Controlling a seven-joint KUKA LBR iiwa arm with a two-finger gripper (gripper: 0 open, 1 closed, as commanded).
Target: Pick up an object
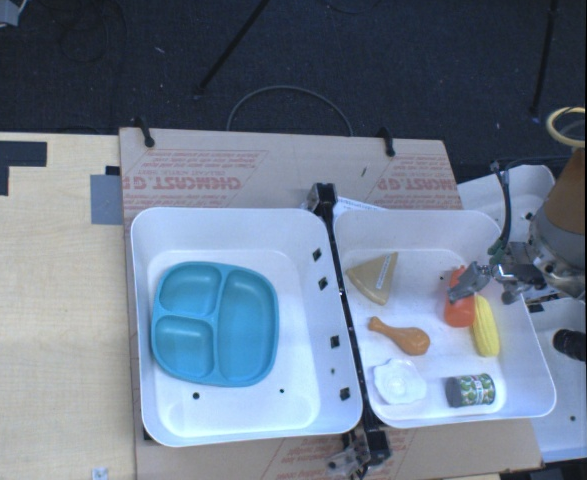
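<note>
Cardboard-lined surface carries two white bins. Divided blue plate is seen in left bin. Claw is positioned in right bin over orange-red toy, beside corn; claw state cannot be told.

The tabletop is pale wood-grain, with dark squares and an L-shaped dark mark near its ten o'clock corner. Lying flat on it toward the centre is a brown cardboard sheet printed with reddish lettering, its far edge at twelve o'clock pinned by two small black clips. On the cardboard sit two shallow white bins, touching side by side: the left bin at about eight o'clock and the right bin at about four o'clock. A black strip runs along the seam between them. Beyond the tabletop, at twelve o'clock, lies dark carpeted floor with cables.
</note>
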